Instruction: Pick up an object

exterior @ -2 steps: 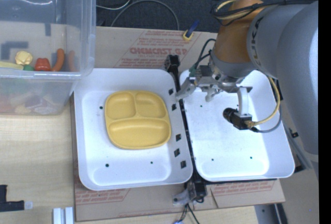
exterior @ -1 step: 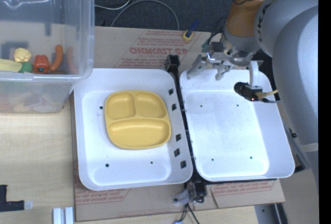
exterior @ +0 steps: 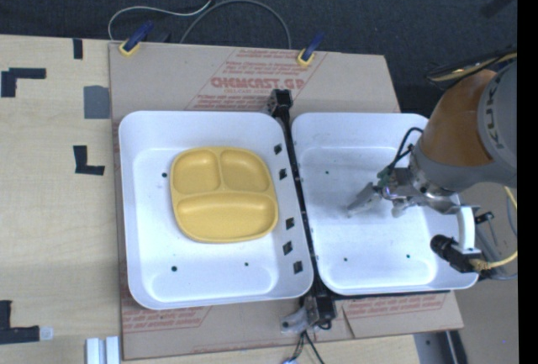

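Cardboard sheet [exterior: 252, 81] is lying under two shallow white bins. In the right white bin [exterior: 370, 270], the grey two-finger gripper [exterior: 363, 201] is reaching in from the right, fingers spread apart, holding nothing. In the left white bin [exterior: 143, 211], a yellow three-compartment plastic plate [exterior: 224, 194] is sitting flat, well apart from the gripper.

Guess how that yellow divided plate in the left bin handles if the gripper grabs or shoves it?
The yellow divided plate looks like moulded plastic, so probably stiff and light for its size. It lies flat and wide on the left bin, so unlikely to tip or roll; a push would probably slide it. Its low rounded rim and smooth surface may be slippery for the gripper.
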Tool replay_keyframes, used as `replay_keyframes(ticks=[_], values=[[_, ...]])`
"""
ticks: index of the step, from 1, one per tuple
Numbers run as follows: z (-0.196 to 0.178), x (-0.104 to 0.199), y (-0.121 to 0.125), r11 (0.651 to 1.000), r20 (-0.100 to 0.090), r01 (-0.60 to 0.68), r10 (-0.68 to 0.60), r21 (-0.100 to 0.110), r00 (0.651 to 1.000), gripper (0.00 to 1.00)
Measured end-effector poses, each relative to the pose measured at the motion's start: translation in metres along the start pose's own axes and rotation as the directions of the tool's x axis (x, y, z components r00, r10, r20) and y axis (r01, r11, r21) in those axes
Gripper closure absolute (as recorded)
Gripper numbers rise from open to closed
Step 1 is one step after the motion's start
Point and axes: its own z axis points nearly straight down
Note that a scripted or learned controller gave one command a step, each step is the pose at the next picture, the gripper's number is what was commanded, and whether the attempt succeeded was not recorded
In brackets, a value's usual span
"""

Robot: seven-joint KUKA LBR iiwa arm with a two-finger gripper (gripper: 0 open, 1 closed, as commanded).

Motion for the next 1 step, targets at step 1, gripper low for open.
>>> replay_keyframes(ticks=[1], values=[[-0.0870, -0.0334, 0.0241, 1.000, 0.004, 0.011, -0.011, -0.025, 1.000, 0.00]])
